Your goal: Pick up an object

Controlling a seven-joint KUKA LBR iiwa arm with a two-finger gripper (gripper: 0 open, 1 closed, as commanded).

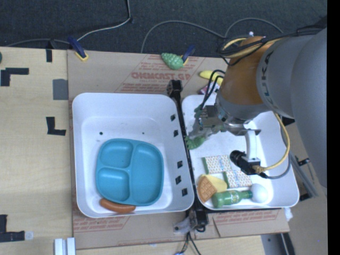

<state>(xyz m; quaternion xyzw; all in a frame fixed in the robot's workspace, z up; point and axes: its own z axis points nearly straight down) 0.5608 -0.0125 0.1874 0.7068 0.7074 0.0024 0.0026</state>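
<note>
Cardboard sheet (143, 78) under white bins (85, 110), dark carpet (53, 9) behind.

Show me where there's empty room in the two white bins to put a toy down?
Best room: the left bin, the bare white strip above the blue divided plate. An orange sausage lies by its lower wall. The right bin is crowded: green bottle, white ball, patterned cloth, and the arm above.

Hand (197, 133) low in right bin (284, 193) beside green object (195, 141)
</note>
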